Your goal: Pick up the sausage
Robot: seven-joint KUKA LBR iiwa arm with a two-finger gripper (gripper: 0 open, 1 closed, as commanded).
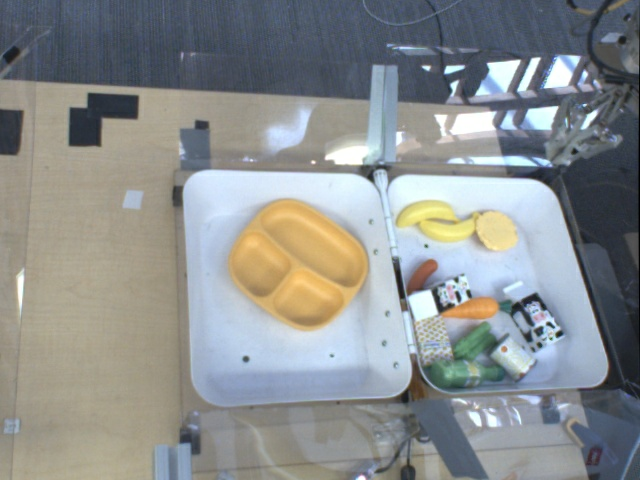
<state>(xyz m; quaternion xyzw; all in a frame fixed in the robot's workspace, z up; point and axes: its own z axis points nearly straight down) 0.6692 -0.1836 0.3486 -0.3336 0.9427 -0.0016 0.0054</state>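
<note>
Two white bins [290, 383] sit side by side, and in the right one the sausage [422, 274] lies tilted against the left wall, just beside the milk carton [452, 293], well below the bananas [437, 220].

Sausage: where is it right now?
The sausage lies in the right bin, against its left wall, below the banana and just above the milk carton.
</note>
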